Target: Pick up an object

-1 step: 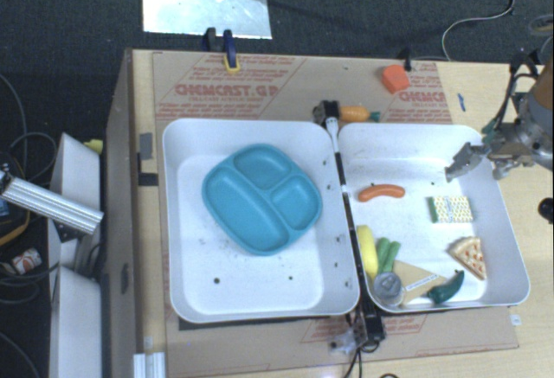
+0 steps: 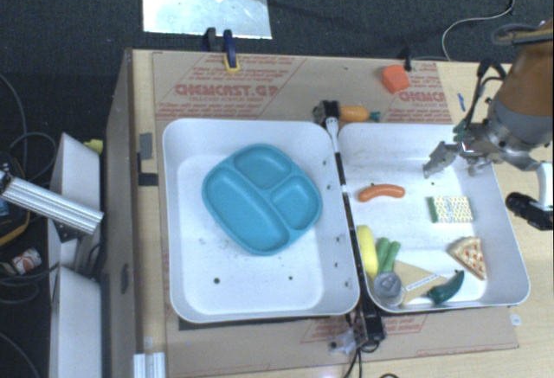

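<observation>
The gripper is seen at the frame's right, over the upper part of the right bin; whether it is released or clenched cannot be told. A toy sausage lies left of centre there. A blue divided plate is held in the left bin.

One fixed cam above bench, angled down, mid-distance, both bins in frame, arm entering from right
</observation>
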### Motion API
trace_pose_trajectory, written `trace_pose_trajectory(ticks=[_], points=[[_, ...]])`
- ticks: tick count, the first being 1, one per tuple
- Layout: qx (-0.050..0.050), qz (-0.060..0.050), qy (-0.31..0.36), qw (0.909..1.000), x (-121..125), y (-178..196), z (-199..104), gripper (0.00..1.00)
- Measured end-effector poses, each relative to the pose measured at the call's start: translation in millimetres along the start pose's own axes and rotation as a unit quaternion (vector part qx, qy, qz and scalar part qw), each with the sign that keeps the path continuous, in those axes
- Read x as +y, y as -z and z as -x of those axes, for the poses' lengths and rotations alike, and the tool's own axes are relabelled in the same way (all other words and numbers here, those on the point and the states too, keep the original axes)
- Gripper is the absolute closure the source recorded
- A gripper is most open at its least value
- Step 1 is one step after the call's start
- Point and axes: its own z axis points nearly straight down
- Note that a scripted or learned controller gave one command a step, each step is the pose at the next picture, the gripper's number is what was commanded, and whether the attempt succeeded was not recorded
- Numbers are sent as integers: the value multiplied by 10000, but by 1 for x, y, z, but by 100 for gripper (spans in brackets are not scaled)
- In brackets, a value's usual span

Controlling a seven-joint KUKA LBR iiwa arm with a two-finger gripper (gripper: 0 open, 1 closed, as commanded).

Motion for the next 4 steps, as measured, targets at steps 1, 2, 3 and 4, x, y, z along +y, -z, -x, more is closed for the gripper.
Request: trace_pose_trajectory(ticks=[1, 2, 3, 4], points=[[-5, 8, -4, 10000, 36, -35, 29, 0], [-5, 13, 1, 10000, 70, -77, 28, 0], [-18, 37, 18, 10000, 71, -65, 29, 100], [5, 17, -2, 10000, 50, -61, -67, 100]])
